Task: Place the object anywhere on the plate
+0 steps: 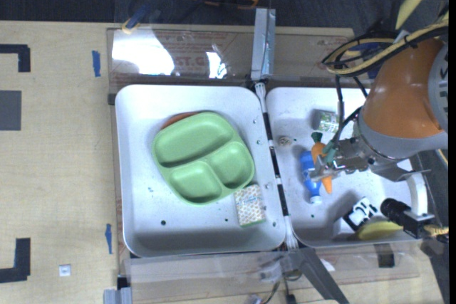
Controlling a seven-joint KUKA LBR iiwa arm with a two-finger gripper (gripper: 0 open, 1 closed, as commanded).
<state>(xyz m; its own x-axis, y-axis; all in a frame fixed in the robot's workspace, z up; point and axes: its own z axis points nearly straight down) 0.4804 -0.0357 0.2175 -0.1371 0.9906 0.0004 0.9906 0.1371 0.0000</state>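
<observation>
A green divided plate (205, 156) lies in the left bin (135, 117), with an orange edge peeking out behind it. The gripper (330, 159) hangs low over the middle of the right bin (299, 103), right at a blue object (309, 174) and an orange carrot-like piece (326, 183) that lie side by side. The wrist hides part of these two objects. Whether either one is held is unclear from this view.
A small patterned packet (249, 205) sits in the left bin by the plate's near right corner. The right bin also holds a green-white packet (327, 121), a black-and-white item (361, 213) and a yellow piece (377, 229). A raised divider (272, 167) separates the bins.
</observation>
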